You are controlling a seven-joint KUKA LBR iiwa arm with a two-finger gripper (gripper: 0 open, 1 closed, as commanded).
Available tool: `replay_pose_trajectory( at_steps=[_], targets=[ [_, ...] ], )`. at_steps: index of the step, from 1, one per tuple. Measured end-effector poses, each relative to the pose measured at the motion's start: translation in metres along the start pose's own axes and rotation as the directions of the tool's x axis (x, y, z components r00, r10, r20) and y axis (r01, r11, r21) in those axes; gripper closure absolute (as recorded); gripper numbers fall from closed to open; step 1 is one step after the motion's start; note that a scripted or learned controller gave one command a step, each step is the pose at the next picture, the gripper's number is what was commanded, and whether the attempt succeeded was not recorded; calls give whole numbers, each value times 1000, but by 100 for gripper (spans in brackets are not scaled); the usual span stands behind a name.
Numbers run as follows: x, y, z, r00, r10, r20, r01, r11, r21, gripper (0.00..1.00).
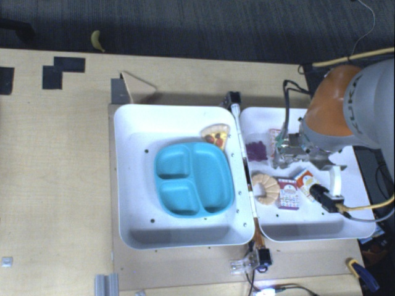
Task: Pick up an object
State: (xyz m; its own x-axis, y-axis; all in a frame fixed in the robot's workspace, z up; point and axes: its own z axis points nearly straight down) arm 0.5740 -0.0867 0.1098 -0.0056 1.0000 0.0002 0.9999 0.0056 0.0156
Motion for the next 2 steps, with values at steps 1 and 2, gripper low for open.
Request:
replay_pose_trajectory(
  at_steps=[1,2],
  targets=[
    [0,0,0,1000,0,0,0,1000,0,0],
    [-4,-44,19,1000,2,4,-2,1000,-4,0]
  ],
)
